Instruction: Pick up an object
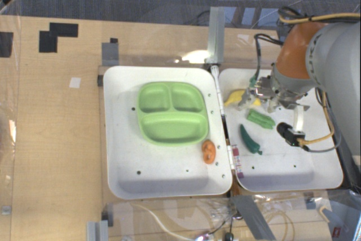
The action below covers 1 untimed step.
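The worktop is pale wood and carries two white bins side by side. The grey arm with its orange band comes in from the right and bends down over the right bin. The left bin holds a green divided tray, with a small orange piece lying just off its lower right corner.

The tool hangs low at the back of the right bin, near a yellow piece and just above a light green piece. A dark green pepper-like thing lies a little further forward. From where I stand the tool's tips are lost in its own metalwork and cables, so I cannot tell how wide it stands, and nothing shows held in it.

By my reckoning the pick is not yet made: everything rests on the bin floors. The yellow and light green pieces sit close together, which could crowd a grasp.
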Tool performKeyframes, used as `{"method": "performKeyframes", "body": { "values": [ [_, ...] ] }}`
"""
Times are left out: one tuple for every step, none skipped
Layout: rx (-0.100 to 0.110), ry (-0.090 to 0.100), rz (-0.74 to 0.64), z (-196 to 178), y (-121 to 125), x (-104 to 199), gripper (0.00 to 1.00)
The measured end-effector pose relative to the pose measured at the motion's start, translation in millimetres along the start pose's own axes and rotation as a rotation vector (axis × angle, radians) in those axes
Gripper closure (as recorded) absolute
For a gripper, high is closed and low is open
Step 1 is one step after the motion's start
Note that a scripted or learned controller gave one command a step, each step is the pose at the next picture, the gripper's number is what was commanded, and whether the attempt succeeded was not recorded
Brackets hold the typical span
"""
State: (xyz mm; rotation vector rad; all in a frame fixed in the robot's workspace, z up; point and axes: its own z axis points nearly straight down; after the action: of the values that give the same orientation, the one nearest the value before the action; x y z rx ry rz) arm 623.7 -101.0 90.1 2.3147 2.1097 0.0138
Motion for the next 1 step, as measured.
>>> {"method": "performKeyframes", "body": {
  "values": [
    [0.010, 0.001, 0.021, -17.2, -21.4, -3.2, 0.00]
  ]
}}
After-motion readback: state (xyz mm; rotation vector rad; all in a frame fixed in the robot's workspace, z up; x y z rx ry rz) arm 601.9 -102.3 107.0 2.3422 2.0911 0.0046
